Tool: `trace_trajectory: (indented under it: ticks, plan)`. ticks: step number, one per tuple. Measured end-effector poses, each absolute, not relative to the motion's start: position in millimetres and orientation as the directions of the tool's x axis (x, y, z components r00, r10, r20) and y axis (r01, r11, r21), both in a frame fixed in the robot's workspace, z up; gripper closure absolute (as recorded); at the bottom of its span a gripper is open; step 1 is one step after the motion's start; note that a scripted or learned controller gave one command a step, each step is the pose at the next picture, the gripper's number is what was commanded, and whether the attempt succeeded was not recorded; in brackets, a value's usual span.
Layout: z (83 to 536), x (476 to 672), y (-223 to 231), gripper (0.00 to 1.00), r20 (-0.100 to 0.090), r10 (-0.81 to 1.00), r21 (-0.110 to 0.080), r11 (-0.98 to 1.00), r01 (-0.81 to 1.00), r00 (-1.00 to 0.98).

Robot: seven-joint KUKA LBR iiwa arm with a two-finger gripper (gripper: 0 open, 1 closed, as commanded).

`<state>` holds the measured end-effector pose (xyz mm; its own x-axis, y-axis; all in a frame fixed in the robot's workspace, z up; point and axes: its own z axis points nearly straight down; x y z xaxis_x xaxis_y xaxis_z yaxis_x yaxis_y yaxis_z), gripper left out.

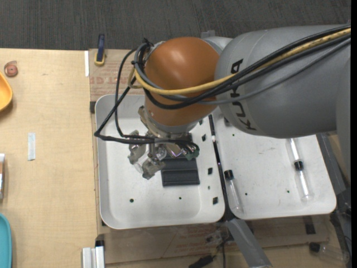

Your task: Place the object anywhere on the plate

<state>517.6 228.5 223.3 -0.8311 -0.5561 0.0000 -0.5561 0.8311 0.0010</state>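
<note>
My gripper [160,162] hangs low over the middle of the left bin [120,205], under the orange band [178,77] of the arm. Grey metal parts and cables crowd around it, hiding most of it. A dark ribbed block [180,176] sits just right of and below those parts, close to the bin floor. I cannot tell whether it is a loose object or part of the gripper. An orange dish [3,94] pokes in at the far left edge of the bench.
The right bin [268,194] holds a clear tube with a black band [298,166], and a second tube [230,186] lies along its left wall. A teal rim [3,242] shows at the lower left. A blue clip [101,46] stands behind the left bin.
</note>
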Motion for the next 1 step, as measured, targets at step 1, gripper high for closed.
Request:
trace_trajectory:
  ticks: [1]
  plan:
    - [239.6,545.0,192.0,1.0,-0.003,-0.666,0.0,0.746,-0.666,-0.746]
